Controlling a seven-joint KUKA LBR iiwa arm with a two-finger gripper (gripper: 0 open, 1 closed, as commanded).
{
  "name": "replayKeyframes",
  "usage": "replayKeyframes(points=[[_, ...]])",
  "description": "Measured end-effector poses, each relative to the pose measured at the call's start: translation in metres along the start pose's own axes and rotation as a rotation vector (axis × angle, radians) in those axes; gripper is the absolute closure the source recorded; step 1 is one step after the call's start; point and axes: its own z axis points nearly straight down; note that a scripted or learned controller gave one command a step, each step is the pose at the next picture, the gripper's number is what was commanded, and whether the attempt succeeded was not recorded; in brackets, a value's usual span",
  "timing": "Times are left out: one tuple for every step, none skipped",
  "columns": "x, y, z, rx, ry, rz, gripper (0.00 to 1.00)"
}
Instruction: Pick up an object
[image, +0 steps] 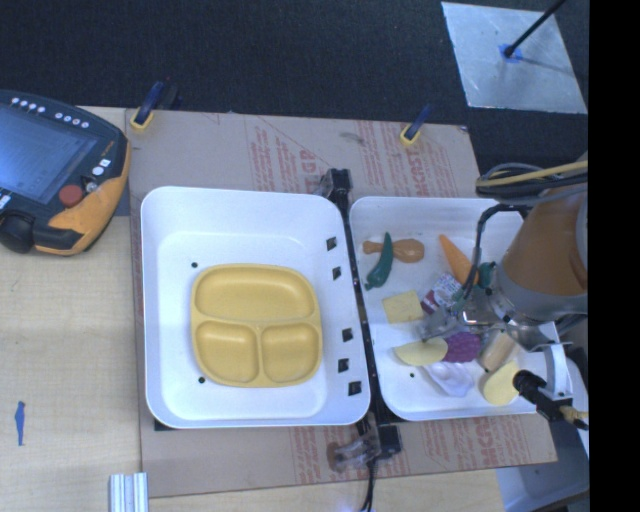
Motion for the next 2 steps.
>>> replayKeyframes(points=[[0.039, 0.048, 0.002, -0.007, -0.002, -0.008, 0.00], [-0.058, 0.020, -0.039, -0.007, -0.004, 0.001, 0.00]])
